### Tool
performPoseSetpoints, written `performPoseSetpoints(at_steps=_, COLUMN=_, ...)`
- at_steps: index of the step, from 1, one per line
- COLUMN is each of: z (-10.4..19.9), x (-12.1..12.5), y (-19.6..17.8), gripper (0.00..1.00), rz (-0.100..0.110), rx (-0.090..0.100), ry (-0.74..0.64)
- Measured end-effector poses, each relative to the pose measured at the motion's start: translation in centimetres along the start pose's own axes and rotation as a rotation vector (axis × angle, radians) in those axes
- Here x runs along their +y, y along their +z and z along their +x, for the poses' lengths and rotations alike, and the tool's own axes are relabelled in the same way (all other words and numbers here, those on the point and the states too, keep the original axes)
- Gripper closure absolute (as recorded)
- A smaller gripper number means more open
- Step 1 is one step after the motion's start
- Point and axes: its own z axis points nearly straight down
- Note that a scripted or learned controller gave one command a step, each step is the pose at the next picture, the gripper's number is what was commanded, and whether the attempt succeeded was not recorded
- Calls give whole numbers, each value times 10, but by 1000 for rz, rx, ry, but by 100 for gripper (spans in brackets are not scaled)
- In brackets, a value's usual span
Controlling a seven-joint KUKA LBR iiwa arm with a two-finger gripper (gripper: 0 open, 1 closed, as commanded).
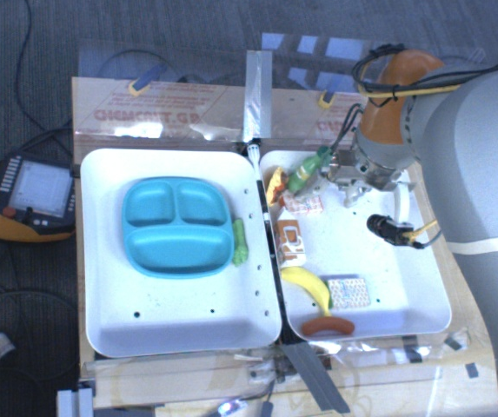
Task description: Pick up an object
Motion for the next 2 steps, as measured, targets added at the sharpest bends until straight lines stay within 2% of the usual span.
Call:
performPoseSetpoints(at_steps=1, z=-67, x=15, y=-26, gripper=0, rz=1, rx=2, ry=111)
performPoseSetpoints(at_steps=2, z=-77, x=21, y=-2, gripper=0, rz=-16, rx=8, ry=80)
